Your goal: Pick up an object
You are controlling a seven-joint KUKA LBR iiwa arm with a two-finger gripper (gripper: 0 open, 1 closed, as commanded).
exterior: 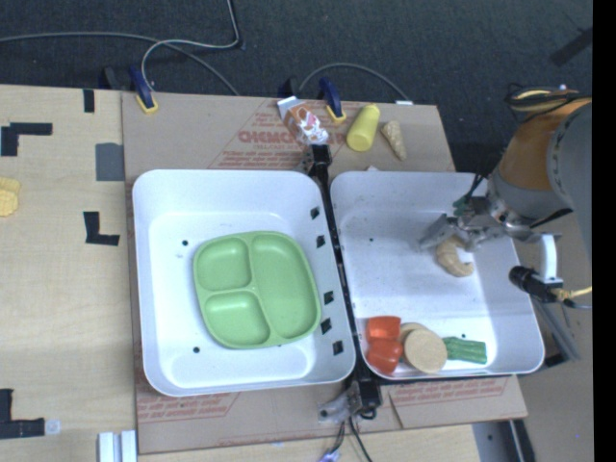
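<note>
Green and flat, a plate (256,289) lay in the left bin (154,258), out of the way. By the near wall of the right bin (385,200) sat red pieces (383,343), a tan round (424,348) and a green bit (467,350), bunched close together. Farther right, the gripper (456,231) hung just over a tan lump (455,260), likely its pick. Its fingers looked spread apart, with nothing between them.
</note>
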